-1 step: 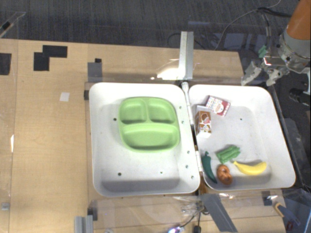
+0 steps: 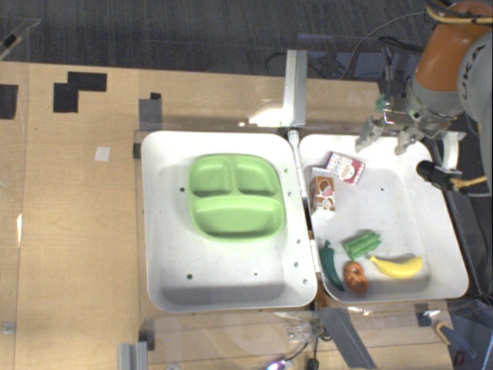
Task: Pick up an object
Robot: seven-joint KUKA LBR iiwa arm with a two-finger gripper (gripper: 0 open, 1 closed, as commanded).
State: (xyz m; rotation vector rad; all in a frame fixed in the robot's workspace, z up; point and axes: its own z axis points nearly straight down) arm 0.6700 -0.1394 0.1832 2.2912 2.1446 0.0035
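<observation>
The gripper [image 2: 387,136] hangs over the far rim of the right bin [image 2: 443,230], its two fingers spread wide with nothing between them. One fingertip [image 2: 363,139] points toward the bin's middle, the other sits nearer the arm [image 2: 454,52], which comes in from the right with its orange band above the wrist. I read that open spread as readiness: the gripper is poised above the bin, not yet committed to any one item.

Closest to it, just below and toward the bin's centre, lies a small white and red carton [image 2: 344,167], flat and turned at a slant. Beside that, against the wall shared with the other bin, a brown snack box [image 2: 323,193] lies flat too. These two look like the nearest candidates, and both lie loose with open floor around them.

Further off, at the near end of the right bin, the rest are bunched together: a green toy vegetable [image 2: 361,243], a dark green pepper [image 2: 330,263] along the wall, a reddish fruit [image 2: 355,277] touching it, and a yellow banana [image 2: 397,266] just beside. That cluster is well apart from the gripper.

The left bin [image 2: 166,230] holds a green divided tray [image 2: 235,196], lying flat in the middle, on the other side of the wall between the bins. Both bins rest on the bench [image 2: 69,230].
</observation>
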